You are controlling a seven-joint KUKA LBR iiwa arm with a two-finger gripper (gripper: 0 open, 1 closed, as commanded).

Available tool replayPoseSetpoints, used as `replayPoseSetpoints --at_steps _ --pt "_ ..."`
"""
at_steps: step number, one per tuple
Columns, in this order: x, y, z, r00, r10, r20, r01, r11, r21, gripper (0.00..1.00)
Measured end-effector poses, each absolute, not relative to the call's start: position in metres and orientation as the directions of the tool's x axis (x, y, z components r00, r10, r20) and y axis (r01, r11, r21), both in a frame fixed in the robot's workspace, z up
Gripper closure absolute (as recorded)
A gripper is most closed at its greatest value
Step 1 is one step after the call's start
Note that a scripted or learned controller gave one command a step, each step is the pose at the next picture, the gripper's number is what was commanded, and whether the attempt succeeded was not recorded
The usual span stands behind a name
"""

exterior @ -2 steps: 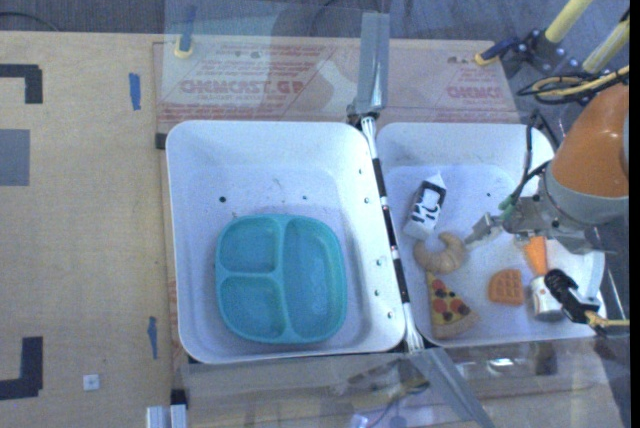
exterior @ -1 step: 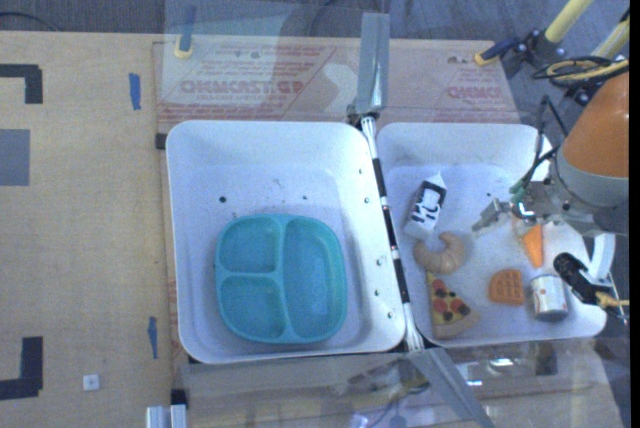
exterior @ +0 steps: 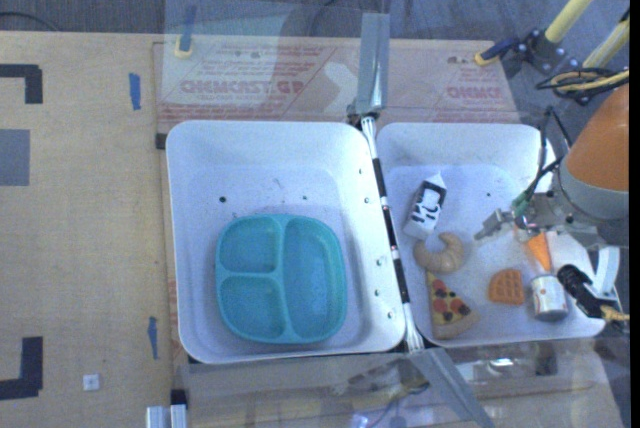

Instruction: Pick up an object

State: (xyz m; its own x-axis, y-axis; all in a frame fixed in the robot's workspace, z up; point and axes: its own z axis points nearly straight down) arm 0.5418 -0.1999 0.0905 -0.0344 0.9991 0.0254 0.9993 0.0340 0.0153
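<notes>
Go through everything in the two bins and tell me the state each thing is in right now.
Teal divided plate: flat in the left bin.
Black and white carton: on its side, right bin.
Croissant: lying flat.
Pizza slice: flat.
Waffle: flat.
Carrot: beside the gripper.
Silver can: tipped over.

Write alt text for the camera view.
The arm reaches from the right over the right bin, which holds a carton, croissant, pizza slice, waffle, carrot and can. The left bin holds a teal tray.
</notes>
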Motion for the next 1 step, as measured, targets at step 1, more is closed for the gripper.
replayPoseSetpoints --at_steps 1 --pt "0.5411 -0.2091 0.1020 -0.026 1.000 0.007 0.999 0.026 0.021 1.00"
